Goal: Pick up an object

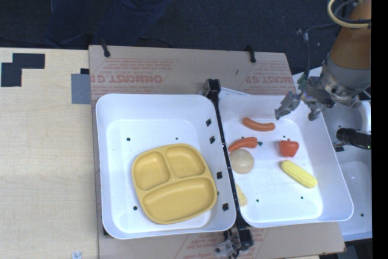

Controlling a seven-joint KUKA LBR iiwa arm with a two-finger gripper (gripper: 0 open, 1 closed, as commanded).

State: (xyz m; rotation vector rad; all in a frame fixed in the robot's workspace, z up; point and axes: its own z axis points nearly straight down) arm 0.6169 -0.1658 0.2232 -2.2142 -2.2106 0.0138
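While jaws (pixel 300 107) hover, hot dog (pixel 259 125) lies just beside, apart.

We reach in from the right with our arm (pixel 350 45), its orange band above a grey wrist, and our pincer (pixel 300 108) hangs with fingers spread, gripping nothing.

A pale yellow item (pixel 241 196) sits half hidden behind the divider (pixel 219 148); the arm (pixel 351 39) runs off the right edge.
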